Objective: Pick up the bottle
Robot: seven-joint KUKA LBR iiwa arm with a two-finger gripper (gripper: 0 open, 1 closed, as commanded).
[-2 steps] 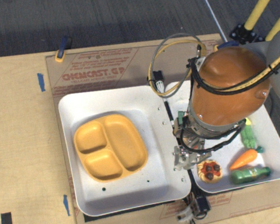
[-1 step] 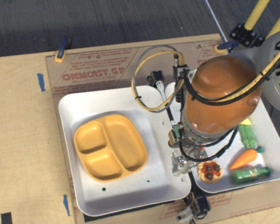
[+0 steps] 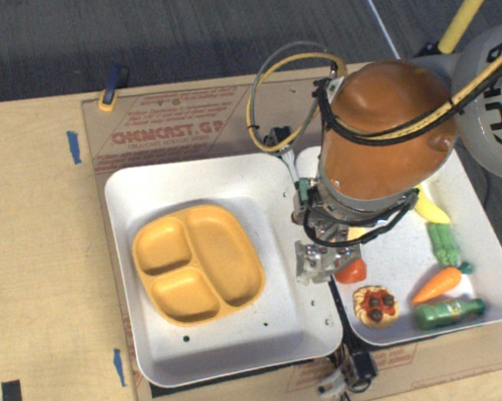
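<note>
- The bottle (image 3: 449, 311), green with a label round its middle, lies on its side in the right bin (image 3: 495, 245), down at that bin's near edge.
- Taking the bottle as the landmark: a carrot (image 3: 436, 284) sits just above it, almost touching; a small round pizza-like toy (image 3: 377, 305) lies just to its left; a green vegetable (image 3: 443, 243) stands further above, past the carrot, with a yellow piece (image 3: 430, 208) beyond that.
- The jaws (image 3: 319, 262) hang well to the upper left of the bottle, over the seam where the two bins meet, right beside a red tomato-like thing (image 3: 350, 271).
- From where I stand the arm's big orange-brown wrist (image 3: 387, 136) blocks most of the view; I cannot tell how far apart the jaws are, and I see nothing I could call held.
- The left bin (image 3: 133, 210), far to the bottle's left, carries a yellow divided tray (image 3: 199, 263) that has no part in this.
- Progress, as I judge it: the pick has not happened. The bottle rests flat in the bin, untouched, with the pizza toy between it and the jaws.
- What is left looks like nearly everything: travel over to the bottle, line up across its narrow body, come down, close, lift. The carrot crowding it may make a clean grasp awkward.
</note>
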